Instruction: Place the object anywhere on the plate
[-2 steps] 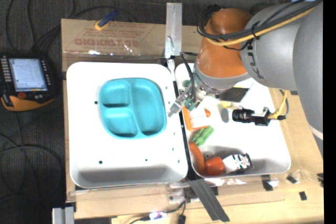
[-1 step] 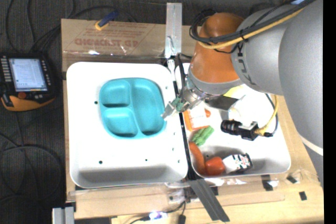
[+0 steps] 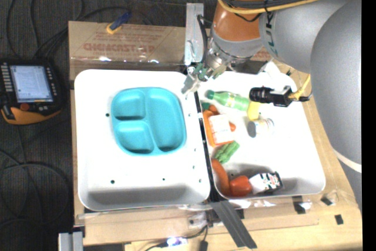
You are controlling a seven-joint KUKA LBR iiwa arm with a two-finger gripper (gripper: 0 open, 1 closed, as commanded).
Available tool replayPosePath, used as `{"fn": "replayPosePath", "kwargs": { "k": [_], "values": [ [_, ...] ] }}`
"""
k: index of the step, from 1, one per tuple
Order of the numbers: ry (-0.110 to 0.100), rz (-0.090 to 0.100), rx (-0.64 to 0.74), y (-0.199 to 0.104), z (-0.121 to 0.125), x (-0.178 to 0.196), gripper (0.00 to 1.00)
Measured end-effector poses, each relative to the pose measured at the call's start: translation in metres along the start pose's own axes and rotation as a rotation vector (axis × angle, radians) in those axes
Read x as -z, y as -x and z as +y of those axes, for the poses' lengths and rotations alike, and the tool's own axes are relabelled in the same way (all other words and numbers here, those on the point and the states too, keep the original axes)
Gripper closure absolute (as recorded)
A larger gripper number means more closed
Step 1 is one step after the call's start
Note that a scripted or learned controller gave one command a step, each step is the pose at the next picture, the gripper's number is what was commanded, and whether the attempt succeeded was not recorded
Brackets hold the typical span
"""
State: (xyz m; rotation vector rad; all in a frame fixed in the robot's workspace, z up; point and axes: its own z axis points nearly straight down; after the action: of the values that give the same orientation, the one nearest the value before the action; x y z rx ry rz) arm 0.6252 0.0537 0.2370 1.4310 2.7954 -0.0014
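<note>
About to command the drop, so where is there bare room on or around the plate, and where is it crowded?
All three compartments of the blue plate are bare. The left bin has open white floor on every side of the plate, widest along its near edge. The right bin is crowded along its left side: green bottle, orange carton, red item. The gripper hangs over the divider.

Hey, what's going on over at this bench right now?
A grey robot arm reaches in from the right, its claw above the divide between two white bins. The blue plate in the left bin has nothing on it yet. The right bin holds toy foods, including a green bottle.
</note>
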Motion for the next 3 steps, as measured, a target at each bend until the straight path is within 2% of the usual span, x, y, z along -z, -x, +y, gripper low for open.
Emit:
{"fn": "replayPosePath", "kwargs": {
  "k": [1, 2, 3],
  "values": [
    [-0.001, 0.0, 0.0, 0.0, 0.0, 0.0, 0.0],
    [-0.002, -0.003, 0.0, 0.0, 0.0, 0.009, 1.0],
    [-0.001, 0.002, 0.18, -0.042, -0.021, -0.054, 1.0]
  ]
}}
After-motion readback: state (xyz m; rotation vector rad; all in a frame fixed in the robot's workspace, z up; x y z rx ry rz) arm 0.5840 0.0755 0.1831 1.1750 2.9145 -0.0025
